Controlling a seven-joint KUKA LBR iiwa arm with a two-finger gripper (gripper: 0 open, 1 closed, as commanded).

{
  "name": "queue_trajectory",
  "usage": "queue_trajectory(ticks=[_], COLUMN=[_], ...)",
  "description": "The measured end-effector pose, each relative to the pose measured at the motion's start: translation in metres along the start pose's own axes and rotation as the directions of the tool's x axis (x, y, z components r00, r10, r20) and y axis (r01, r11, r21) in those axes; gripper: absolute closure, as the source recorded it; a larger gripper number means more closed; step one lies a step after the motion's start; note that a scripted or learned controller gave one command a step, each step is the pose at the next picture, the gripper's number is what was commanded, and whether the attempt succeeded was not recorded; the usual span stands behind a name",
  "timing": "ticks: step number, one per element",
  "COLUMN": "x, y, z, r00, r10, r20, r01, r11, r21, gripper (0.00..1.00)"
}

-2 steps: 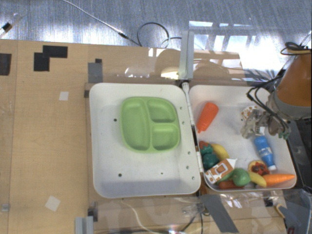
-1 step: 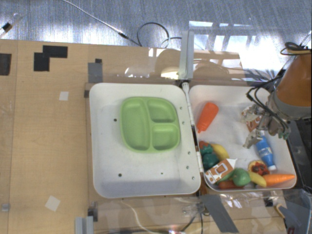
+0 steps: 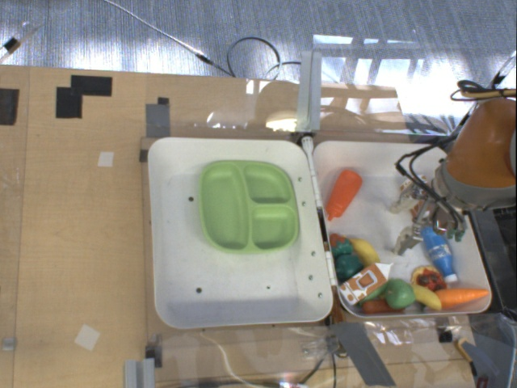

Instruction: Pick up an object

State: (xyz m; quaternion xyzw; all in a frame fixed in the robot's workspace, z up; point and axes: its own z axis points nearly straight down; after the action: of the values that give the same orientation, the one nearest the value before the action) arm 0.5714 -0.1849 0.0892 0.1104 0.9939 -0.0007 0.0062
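Gripper (image 3: 412, 217) hovers low in the right bin (image 3: 380, 156), just left of the blue bottle (image 3: 440, 253), jaws spread and holding nothing. A clean pick likely means centring over the bottle before closing, clear of the orange carrot (image 3: 343, 192).

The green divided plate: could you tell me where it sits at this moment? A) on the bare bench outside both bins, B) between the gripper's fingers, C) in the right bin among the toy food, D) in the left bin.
D: the green divided plate lies flat in the left bin, apart from the toy food piled in the right bin and well away from the gripper.
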Motion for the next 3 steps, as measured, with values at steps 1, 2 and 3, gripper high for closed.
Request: queue_trajectory(ticks=[1, 2, 3], x=[0.009, 0.010, -0.072], y=[-0.011, -0.023, 0.043], z=[0.000, 0.000, 0.002], r00=[1.000, 1.000, 0.984], r10=[-0.009, 0.007, 0.176], r20=[0.001, 0.001, -0.002], r01=[0.009, -0.007, -0.176], r11=[1.000, 1.000, 0.984], r21=[-0.001, -0.001, -0.002], gripper=[0.00, 0.00, 0.00])
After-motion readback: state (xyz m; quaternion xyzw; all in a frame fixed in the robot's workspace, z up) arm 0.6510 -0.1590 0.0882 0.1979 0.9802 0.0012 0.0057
